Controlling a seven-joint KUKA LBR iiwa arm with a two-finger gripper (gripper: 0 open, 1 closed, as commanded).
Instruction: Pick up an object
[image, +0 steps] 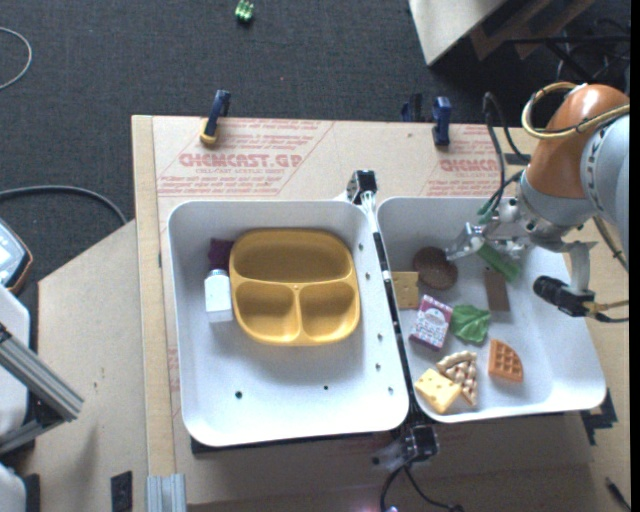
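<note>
gripper (478, 240) is lowered just right of brown disc (435, 267) | jaw state cannot be told | risk: disc is nudged aside, cracker (405, 289) is crowded

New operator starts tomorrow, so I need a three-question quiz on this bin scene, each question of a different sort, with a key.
1. True or false: the yellow tray lies in the right bin.
2. Which lies nearest the gripper? A. waffle B. brown disc C. cheese wedge
3. Fill in: the white bottle lies just to the ____ of the tray in the camera view.

Key: 1 false, it lies in the left bin. 2 B. 3 left.
</note>
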